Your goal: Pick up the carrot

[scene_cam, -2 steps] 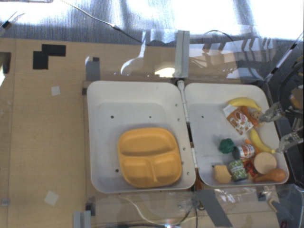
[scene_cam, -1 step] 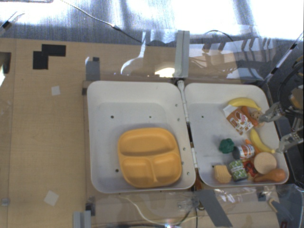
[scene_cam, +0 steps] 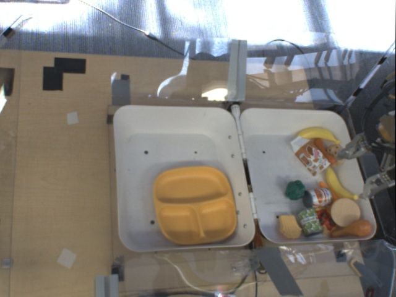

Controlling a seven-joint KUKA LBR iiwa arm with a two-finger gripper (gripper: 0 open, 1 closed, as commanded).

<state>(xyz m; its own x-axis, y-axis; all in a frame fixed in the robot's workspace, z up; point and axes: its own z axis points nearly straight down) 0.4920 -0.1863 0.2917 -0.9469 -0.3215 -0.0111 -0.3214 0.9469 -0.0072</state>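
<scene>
The carrot (scene_cam: 327,151), a short orange piece, lies in the right bin (scene_cam: 272,166) near its far right side, against a red-and-white snack packet (scene_cam: 311,158). My gripper (scene_cam: 364,166) reaches in over the bin's right rim, just right of the carrot. It is open. One fingertip (scene_cam: 350,150) is close beside the carrot's right end, and the other fingertip (scene_cam: 376,183) is nearer the front, past a yellow banana (scene_cam: 337,185). Nothing is held between the fingers.
The right bin also holds a second banana (scene_cam: 315,133), broccoli (scene_cam: 296,189), two small cans (scene_cam: 319,197), a cracker (scene_cam: 288,226), a round bun (scene_cam: 344,212) and a drumstick (scene_cam: 355,229). A yellow divided plate (scene_cam: 194,204) lies in the left bin (scene_cam: 136,166).
</scene>
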